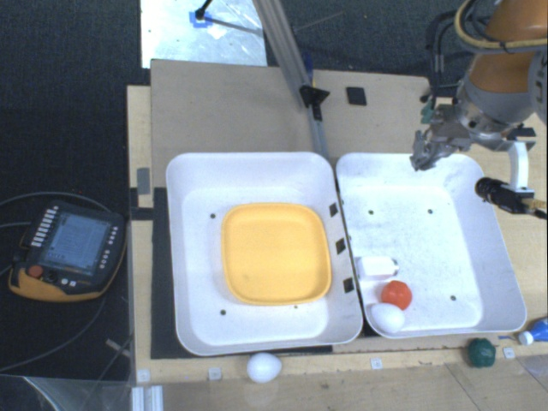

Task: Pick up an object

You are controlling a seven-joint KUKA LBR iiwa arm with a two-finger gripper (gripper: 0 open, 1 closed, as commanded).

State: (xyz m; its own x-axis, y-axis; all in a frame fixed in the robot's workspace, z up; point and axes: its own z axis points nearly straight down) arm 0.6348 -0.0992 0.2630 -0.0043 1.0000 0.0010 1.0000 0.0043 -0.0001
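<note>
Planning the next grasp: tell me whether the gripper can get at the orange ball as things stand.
Probably yes. The gripper hangs over the right bin's far edge; the orange ball lies uncovered, though a white block and white egg crowd it.

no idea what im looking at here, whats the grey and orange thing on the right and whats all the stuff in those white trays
The grey and orange thing is a robot arm, photographed by one camera fixed above the bench and looking down at a slant. Its gripper, the small claw at its tip, sits over the far edge of the right bin. Nothing is visibly held in it.

The left bin holds a square yellow plate. In the right bin's near left corner sit a small white block, an orange ball and a white egg-shaped object, close together.

Outside the bins, on the bench's near edge, lie another white egg and a dark green ball. The handheld control pad lies at far left.
</note>
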